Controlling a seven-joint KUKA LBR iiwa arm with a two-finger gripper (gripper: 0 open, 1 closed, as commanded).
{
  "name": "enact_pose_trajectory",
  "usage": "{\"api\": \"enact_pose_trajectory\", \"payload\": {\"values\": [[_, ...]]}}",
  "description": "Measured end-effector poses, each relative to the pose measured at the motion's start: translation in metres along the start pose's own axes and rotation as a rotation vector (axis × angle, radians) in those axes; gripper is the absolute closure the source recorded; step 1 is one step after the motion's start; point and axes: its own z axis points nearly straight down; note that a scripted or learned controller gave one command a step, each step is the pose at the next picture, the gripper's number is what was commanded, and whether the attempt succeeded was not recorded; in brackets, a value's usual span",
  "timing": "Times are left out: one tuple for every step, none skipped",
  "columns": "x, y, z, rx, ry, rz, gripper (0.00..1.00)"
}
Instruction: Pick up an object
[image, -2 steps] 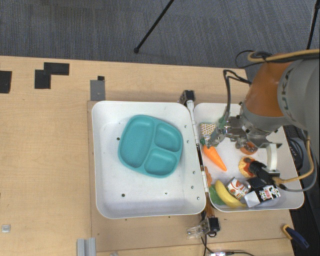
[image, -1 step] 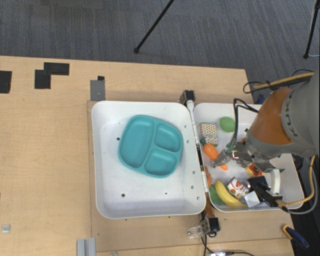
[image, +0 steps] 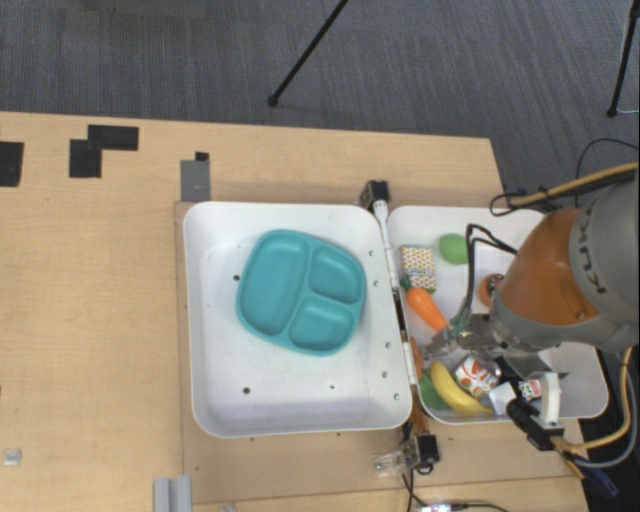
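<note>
The right bin (image: 590, 395) holds a yellow banana (image: 449, 390) at its front left, an orange carrot (image: 427, 309), a green round object (image: 453, 248), a small patterned packet (image: 417, 263) and a red-and-white item (image: 477, 376). The arm's orange band (image: 545, 275) and grey wrist hang over this bin. My gripper (image: 447, 346) reaches down to the left, just above the banana and beside the carrot's lower end. Nothing shows between its fingers.
The left bin (image: 215, 400) carries a teal divided plate (image: 300, 289). A black-and-white divider bar (image: 392, 285) separates the two bins. Cables and a white connector (image: 540, 398) trail from the wrist at the right bin's front. Bare wooden bench lies to the left.
</note>
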Motion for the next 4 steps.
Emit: {"api": "enact_pose_trajectory", "payload": {"values": [[0.001, 0.002, -0.011, -0.004, 0.001, -0.001, 1.00], [0.001, 0.002, -0.011, -0.004, 0.001, -0.001, 0.00], [0.001, 0.093, 0.002, 0.005, 0.002, -0.005, 0.00], [0.002, 0.095, -0.010, 0.001, 0.002, -0.013, 1.00]]}}
